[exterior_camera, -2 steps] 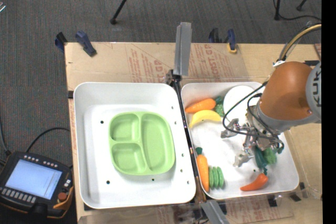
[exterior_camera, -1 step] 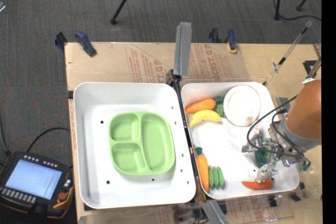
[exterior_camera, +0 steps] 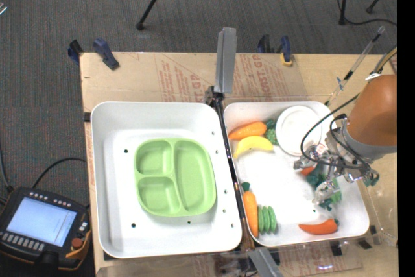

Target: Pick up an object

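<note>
My gripper (exterior_camera: 326, 193) hangs low over the right side of the right bin (exterior_camera: 285, 178), below the orange-banded wrist. A small green object (exterior_camera: 331, 204) lies right at its tip; whether it is held cannot be seen. A bit of red-orange (exterior_camera: 310, 170) peeks out at the gripper's left. The bin also holds a yellow banana (exterior_camera: 253, 146), an orange carrot (exterior_camera: 246, 131), a second carrot (exterior_camera: 250, 209), a green pea pod (exterior_camera: 267, 218), an orange piece (exterior_camera: 319, 226) at the front right and a white plate (exterior_camera: 298, 130).
A green divided plate (exterior_camera: 175, 176) sits in the left bin (exterior_camera: 110, 139). A grey post (exterior_camera: 225, 68) rises behind the divider between the bins. Clamps grip the bench's back edge, and a teach pendant (exterior_camera: 39, 224) lies at the lower left.
</note>
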`<move>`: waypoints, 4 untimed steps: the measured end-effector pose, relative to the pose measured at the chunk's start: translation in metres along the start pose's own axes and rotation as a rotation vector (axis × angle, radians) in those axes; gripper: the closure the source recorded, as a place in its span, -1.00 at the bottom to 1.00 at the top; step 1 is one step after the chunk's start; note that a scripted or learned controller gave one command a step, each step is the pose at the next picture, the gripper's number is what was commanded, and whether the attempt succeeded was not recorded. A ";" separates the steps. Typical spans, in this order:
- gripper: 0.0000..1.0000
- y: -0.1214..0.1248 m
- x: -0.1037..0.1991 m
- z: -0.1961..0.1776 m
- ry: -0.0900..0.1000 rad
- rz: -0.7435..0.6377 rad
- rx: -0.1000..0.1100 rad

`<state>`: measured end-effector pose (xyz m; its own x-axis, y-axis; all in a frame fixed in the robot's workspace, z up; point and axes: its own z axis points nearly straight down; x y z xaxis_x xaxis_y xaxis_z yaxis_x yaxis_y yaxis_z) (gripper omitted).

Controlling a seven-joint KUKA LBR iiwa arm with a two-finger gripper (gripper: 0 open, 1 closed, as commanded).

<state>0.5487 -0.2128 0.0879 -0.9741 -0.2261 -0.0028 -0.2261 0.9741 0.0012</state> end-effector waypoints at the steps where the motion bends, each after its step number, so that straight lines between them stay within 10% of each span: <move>1: -1.00 0.009 -0.031 0.000 -0.001 -0.031 0.000; 2: -1.00 0.022 0.042 0.001 0.003 0.095 -0.001; 4: -1.00 0.020 -0.032 0.000 -0.001 0.009 -0.001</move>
<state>0.5749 -0.1861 0.0882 -0.9761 -0.2171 -0.0034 -0.2171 0.9761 0.0017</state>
